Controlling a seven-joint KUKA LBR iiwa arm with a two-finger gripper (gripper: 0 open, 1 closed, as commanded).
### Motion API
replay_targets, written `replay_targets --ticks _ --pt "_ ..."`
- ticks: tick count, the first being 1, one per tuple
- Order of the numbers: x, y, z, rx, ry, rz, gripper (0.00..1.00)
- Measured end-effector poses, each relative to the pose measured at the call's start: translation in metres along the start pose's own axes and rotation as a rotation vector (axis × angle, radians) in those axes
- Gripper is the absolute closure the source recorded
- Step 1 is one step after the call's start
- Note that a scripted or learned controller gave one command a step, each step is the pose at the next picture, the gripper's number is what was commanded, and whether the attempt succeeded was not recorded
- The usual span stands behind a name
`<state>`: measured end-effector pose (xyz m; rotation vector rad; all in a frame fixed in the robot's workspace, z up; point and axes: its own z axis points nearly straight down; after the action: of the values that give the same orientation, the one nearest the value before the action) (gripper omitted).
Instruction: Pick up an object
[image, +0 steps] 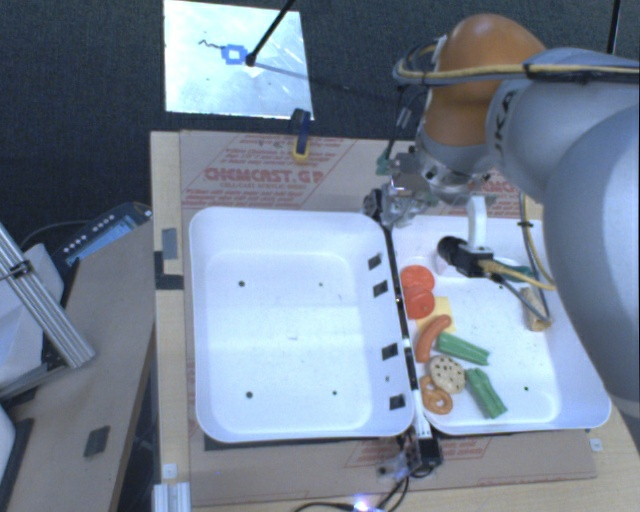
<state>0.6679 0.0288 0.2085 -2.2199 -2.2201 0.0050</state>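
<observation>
Cardboard-topped bench (260, 165) carries two bins; gripper (400, 207) hovers at upper centre, finger state indeterminate, while the toy food (448, 350) lies ungrasped in the right bin (570, 385), pick apparently pending.

Both bins white: left bin (280, 330), right bin (560, 390). Right one has red tomato slices (418, 290), orange sausage (431, 336), two green pieces (470, 365), tan speckled cracker (446, 374). Arm (560, 120) grey, orange band (480, 75).

Toy foods (447, 350) lie clustered in the right bin (570, 400).
</observation>
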Motion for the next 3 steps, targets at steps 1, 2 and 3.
replay_targets --ticks 1,2,3 --pt "0.085 0.001 -0.064 -0.013 0.004 -0.012 1.0" --pt "0.052 0.0 0.003 0.0 -0.001 0.001 1.0" --pt "0.111 -0.01 -0.11 -0.016 0.006 -0.01 1.0"
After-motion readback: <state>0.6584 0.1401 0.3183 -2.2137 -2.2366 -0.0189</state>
